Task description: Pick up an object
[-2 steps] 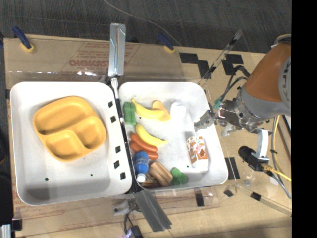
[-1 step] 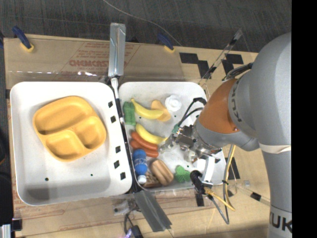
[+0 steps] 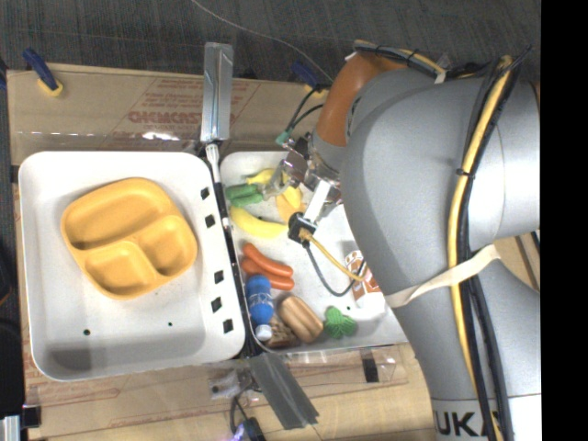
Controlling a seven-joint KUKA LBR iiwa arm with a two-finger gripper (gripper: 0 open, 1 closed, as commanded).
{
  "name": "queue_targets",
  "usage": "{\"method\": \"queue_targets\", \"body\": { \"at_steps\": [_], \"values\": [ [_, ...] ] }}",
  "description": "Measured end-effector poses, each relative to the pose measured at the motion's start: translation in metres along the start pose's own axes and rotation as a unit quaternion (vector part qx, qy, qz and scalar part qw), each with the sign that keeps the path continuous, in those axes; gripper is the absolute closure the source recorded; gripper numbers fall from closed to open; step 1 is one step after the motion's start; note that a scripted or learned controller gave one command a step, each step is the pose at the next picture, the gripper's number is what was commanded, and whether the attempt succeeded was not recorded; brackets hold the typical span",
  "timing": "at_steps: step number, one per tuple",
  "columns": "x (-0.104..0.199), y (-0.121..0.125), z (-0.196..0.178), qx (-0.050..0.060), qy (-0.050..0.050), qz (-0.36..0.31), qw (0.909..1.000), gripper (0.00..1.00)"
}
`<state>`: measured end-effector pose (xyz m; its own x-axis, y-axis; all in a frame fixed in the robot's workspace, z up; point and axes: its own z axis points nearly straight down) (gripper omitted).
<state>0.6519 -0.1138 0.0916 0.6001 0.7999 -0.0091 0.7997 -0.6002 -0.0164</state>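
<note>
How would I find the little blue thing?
Look in the right-hand shallow white bin, down near its bottom edge. The small blue bottle lies against the divider, below the orange-red hot dog and beside the round brown bun; it's the one blue item.

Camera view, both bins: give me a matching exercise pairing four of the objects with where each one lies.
Things:
1. yellow divided tray
2. banana
3. blue bottle
4. green toy

Places:
A. near edge of the right bin, beside the brown round item
B. against the divider, just below the orange sausage
C. alone in the left bin
D. upper part of the right bin, beside the gripper

Pairs: 1-C, 2-D, 3-B, 4-A
</note>
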Motion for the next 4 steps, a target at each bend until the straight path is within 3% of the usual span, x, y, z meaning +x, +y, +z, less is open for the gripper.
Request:
{"method": "queue_targets", "body": {
  "at_steps": [1, 2, 3, 4],
  "values": [
    [0.005, 0.000, -0.013, -0.001, 0.002, -0.007, 1.0000, 1.00],
    [-0.026, -0.026, -0.088, -0.007, 0.006, 0.082, 0.9966, 1.00],
    [-0.064, -0.132, -0.096, -0.004, 0.004, 0.153, 0.9883, 1.00],
    [-0.119, -0.072, -0.100, -0.006, 0.005, 0.162, 0.9868, 1.00]
  ]
}}
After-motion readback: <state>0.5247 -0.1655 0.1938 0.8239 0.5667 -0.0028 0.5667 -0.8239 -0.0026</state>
